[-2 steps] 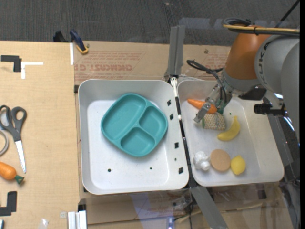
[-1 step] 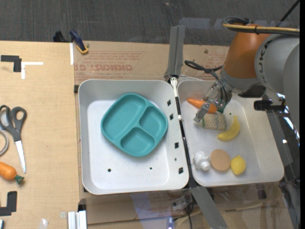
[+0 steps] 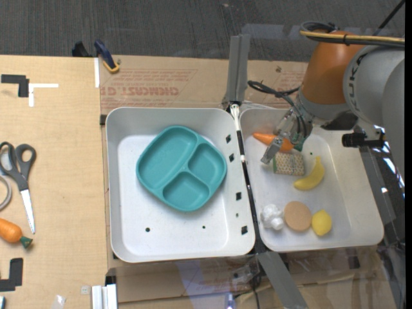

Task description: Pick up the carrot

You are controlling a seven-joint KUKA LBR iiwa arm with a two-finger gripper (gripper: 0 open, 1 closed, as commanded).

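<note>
A: Camera view, task thing first. Where?

B: Small orange tapered carrot (image 3: 263, 137) in the upper left of the right shallow white bin (image 3: 360, 237), just right of the divider between bins. Lying roughly level, tip toward frame left.

A: Gripper?

B: Two-finger gripper (image 3: 278, 148) at the end of the grey arm with orange band (image 3: 325, 69), reaching in from upper right of the frame. Fingers angled down-left, just right of and overlapping the carrot's thick end. Can't tell jaw state, open or closed, and can't tell whether carrot sits between the fingers.

A: Rest of right bin?

B: Speckled beige rectangular sponge (image 3: 289, 165) directly under the gripper. Yellow banana (image 3: 310, 176) just right of it. Lower row: white crumpled lump (image 3: 272, 216), tan round disc (image 3: 297, 215), yellow lemon-like ball (image 3: 321, 222), side by side.

A: Left bin?

B: Left shallow white bin (image 3: 122, 237) holding a teal three-compartment plastic plate (image 3: 181, 167), tilted diagonally, centre of bin.

A: Outside the bins?

B: Far left of the frame on the wooden bench (image 3: 58, 172): grey-handled scissors (image 3: 19, 172), and below them a second orange carrot-like piece with green end (image 3: 11, 232) at the lower left edge.
</note>
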